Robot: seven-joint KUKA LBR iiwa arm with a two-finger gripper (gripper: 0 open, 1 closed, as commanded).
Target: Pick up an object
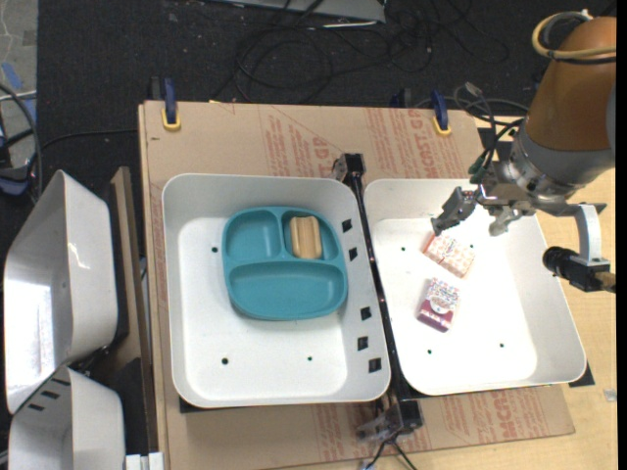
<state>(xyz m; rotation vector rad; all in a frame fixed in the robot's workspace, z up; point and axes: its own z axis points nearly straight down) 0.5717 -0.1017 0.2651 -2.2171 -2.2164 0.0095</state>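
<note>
Right bin: gripper [477,213] above, fingers spread, nothing between them.
Pink-white packet [450,255] just below its left finger; purple packet [438,304] nearer. Left bin: teal tray [284,264], tan block [307,237].

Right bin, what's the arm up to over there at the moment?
The gripper hangs over the right bin, its fingers spread open with nothing between them. Just below it lies a small pink-and-white packet, and a second, darker pink packet lies nearer the bin's middle. Both rest flat on the bin floor, so nothing has been picked up yet. In the left bin sits a teal divided tray with a tan block in its upper right compartment.
</note>
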